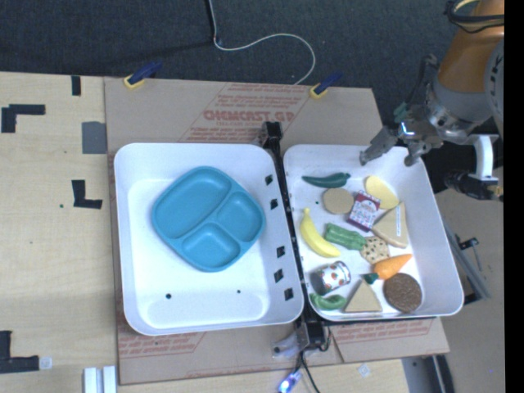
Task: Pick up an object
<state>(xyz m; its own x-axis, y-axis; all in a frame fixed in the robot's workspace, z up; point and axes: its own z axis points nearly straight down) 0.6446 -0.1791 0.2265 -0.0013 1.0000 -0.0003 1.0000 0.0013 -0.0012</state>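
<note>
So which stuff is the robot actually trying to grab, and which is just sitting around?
For the job:
gripper, above the right bin's top edge
toy food in the right bin: banana, carrot, cookie, green pepper

Just lying about:
blue plate in the left bin
white cable

Red lettering runs across the cardboard sheet (237, 113), upside down and too blurred to read. The small red packet (363, 212) carries a label, also illegible.

glossy blue plastic plate (208, 218), matt cardboard (237, 113)
</note>
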